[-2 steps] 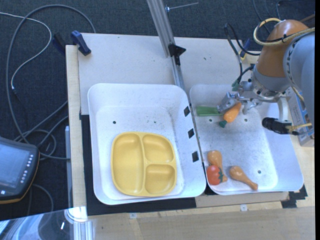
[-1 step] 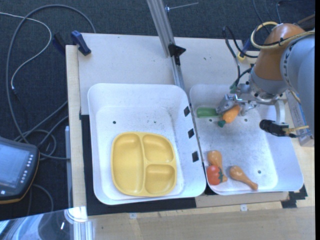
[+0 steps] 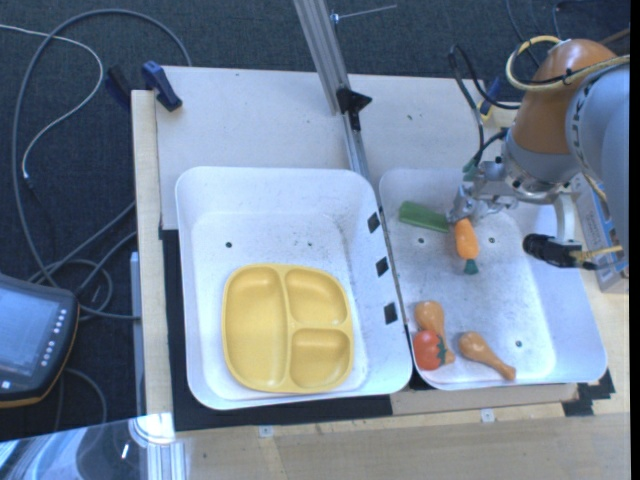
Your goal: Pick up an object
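In the right bin (image 3: 560, 318) an orange carrot (image 3: 466, 240) with a green end lies near the back. My gripper (image 3: 467, 208) hangs right over the carrot's upper end, touching or nearly touching it. A green vegetable (image 3: 425, 216) lies just left of the gripper. At the bin's front left sit a red tomato (image 3: 427, 349) and two tan drumsticks (image 3: 431, 316) (image 3: 486, 355).
The left bin (image 3: 270, 203) holds a yellow divided plate (image 3: 288, 326). A slanted metal pole (image 3: 320, 38) rises behind the bins. The arm's grey and orange wrist (image 3: 560, 98) fills the upper right, with cables around it.
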Controlling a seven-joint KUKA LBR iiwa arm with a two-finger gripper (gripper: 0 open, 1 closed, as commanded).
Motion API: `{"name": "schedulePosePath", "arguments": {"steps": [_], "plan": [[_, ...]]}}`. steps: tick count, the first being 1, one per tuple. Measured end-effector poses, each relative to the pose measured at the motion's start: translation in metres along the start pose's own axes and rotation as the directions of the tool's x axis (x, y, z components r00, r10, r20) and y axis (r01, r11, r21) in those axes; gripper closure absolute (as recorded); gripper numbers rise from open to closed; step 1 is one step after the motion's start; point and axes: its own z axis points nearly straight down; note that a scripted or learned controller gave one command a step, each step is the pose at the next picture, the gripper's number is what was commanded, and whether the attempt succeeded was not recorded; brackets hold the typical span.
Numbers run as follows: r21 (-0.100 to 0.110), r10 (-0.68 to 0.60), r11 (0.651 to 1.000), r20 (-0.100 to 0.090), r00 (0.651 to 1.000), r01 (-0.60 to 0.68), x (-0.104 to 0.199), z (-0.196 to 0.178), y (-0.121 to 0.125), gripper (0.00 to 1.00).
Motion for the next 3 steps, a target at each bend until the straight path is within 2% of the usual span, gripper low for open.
{"name": "schedulePosePath", "arguments": {"steps": [3], "plan": [[-0.006,0.001,1.000,0.002,1.000,-0.001,-0.008,-0.129,-0.002,1.00]]}}
